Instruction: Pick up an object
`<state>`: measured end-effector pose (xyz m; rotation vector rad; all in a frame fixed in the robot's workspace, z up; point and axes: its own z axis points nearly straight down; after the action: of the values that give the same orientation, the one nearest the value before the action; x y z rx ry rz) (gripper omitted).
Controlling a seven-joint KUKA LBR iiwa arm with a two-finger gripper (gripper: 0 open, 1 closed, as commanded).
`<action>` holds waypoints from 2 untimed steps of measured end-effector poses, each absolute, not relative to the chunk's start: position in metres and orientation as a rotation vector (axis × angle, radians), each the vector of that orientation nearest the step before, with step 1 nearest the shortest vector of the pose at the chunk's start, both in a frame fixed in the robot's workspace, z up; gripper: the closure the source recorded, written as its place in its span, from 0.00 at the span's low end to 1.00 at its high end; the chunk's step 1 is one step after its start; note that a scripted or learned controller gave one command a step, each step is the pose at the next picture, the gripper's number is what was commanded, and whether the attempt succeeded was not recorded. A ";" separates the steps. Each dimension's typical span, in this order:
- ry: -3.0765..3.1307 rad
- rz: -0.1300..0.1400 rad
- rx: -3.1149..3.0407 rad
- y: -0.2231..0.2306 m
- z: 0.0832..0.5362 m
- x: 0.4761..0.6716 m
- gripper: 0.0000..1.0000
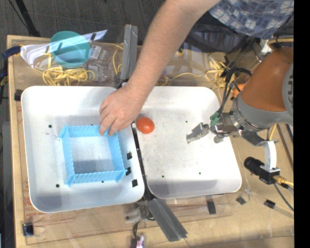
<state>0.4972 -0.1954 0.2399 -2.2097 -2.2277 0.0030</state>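
Observation:
A small orange-red ball (144,125) lies in the right bin (196,185) near its left wall. A light blue square frame (93,155) with ribbed sides lies flat in the left bin (36,138). A person's hand (118,112) reaches down from the top and touches the frame's upper right corner. My gripper (198,132) hangs over the right bin's middle, about a hand's width right of the ball. I see nothing between its fingers.
A person's forearm (165,45) crosses the back of both bins. A teal cup (70,46), plastic wrap and yellow cables (67,75) lie behind the left bin. Small black clips sit along the divider between the bins.

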 end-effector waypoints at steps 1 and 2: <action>-1.904 0.004 -2.495 -0.159 0.198 0.573 0.00; -2.002 0.007 -2.415 -0.117 0.149 0.565 0.00</action>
<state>0.5650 -0.1172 0.1491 -2.4146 -2.0023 0.0072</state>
